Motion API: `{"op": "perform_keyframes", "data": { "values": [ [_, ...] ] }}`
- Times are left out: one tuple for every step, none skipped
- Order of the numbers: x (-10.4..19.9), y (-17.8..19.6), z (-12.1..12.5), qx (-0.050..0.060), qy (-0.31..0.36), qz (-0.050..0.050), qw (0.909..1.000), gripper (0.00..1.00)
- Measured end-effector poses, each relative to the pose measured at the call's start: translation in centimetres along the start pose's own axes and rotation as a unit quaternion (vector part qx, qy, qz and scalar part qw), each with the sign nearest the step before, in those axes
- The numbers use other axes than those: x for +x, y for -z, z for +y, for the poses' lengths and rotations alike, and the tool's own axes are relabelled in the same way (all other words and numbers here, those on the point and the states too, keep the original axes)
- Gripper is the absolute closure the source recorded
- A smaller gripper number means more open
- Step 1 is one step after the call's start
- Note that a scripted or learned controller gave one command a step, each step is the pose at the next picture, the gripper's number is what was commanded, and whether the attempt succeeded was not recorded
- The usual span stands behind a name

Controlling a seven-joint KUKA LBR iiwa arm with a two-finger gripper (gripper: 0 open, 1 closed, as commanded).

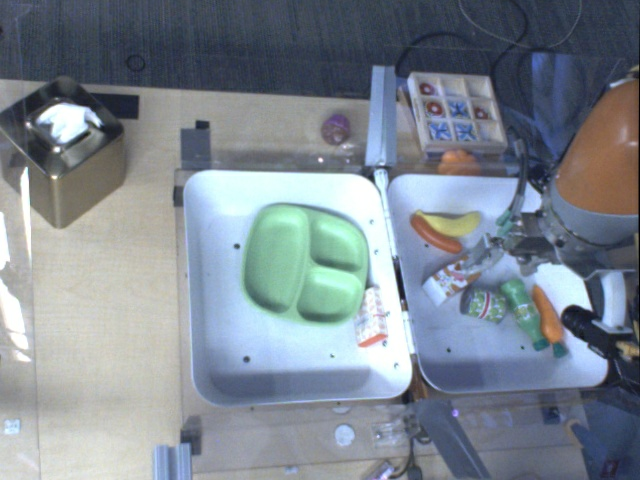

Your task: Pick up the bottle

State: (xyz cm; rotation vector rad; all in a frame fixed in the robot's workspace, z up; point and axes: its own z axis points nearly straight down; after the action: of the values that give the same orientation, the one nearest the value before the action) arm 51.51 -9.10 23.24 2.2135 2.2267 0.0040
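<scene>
the gripper [497, 240] hangs low over the right bin [440, 363]; how far apart its jaws stand i cannot tell. it should settle square over the green bottle [523, 313], lying at five o'clock of it beside a carrot [549, 321], can [485, 304], tube [447, 281], banana [453, 223]. the left bin [215, 358] holds a green divided tray [305, 261] and a small packet [373, 318].

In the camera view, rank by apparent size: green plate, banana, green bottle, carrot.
1. green plate
2. banana
3. green bottle and carrot: they look about alike, so no ranking between them.
</scene>
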Motion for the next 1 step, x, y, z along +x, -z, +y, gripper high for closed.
{"op": "perform_keyframes", "data": {
  "values": [
    [-5.27,-4.43,-1.09,0.000,-0.073,0.000,0.9974,0.00]
  ]
}}
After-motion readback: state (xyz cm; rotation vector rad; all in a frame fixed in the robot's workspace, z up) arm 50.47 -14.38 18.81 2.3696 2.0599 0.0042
